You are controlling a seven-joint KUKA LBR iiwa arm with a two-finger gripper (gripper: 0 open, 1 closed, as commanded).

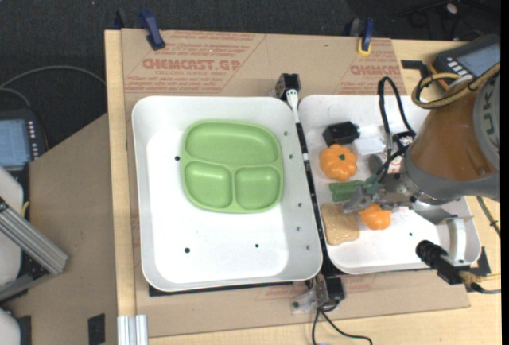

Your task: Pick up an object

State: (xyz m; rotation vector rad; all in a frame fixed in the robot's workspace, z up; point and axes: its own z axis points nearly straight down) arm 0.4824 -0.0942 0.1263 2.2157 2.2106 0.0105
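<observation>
Several items lie in the right bin (374,256). There is a black block (340,132) at the back and an orange pumpkin-shaped toy (339,162) in front of it. Closer to the front are a dark green piece (346,191), a small orange fruit (375,217) and a tan slice (340,226). My gripper (375,191) is low in this bin, right beside the green piece and just above the small orange fruit. The wrist and arm (449,149) cover the bin's right half.
The left bin (159,240) holds a light green divided plate (232,166). A black divider rail (304,168) runs between the bins. Cables (390,109) loop off the wrist over the right bin's back. Clamps hold the cardboard base (199,57) at the far edge.
</observation>
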